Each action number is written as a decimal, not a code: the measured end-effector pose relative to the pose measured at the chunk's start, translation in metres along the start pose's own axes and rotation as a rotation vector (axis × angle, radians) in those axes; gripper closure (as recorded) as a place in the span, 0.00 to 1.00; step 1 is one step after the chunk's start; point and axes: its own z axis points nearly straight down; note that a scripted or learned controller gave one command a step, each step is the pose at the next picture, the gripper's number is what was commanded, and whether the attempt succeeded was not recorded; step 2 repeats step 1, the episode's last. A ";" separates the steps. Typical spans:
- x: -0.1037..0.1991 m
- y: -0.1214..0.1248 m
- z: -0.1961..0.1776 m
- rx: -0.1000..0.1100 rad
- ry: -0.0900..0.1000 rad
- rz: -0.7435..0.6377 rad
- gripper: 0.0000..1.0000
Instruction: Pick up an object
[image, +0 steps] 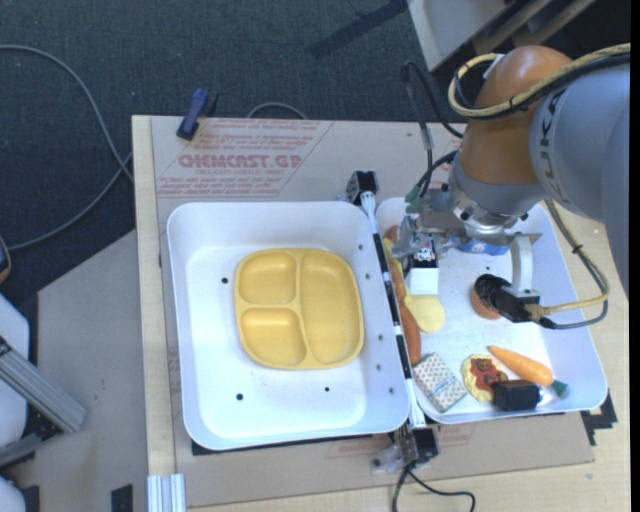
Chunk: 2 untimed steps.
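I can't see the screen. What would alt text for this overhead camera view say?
A grey robot arm with an orange band reaches from the right over the right-hand shallow white bin, which holds toy food including an orange plastic carrot and a small checkered box. The left-hand white bin holds a yellow three-compartment plastic plate.
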 end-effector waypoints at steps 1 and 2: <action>0.028 -0.042 -0.023 0.000 0.000 0.000 1.00; 0.028 -0.042 -0.023 0.000 0.000 0.000 1.00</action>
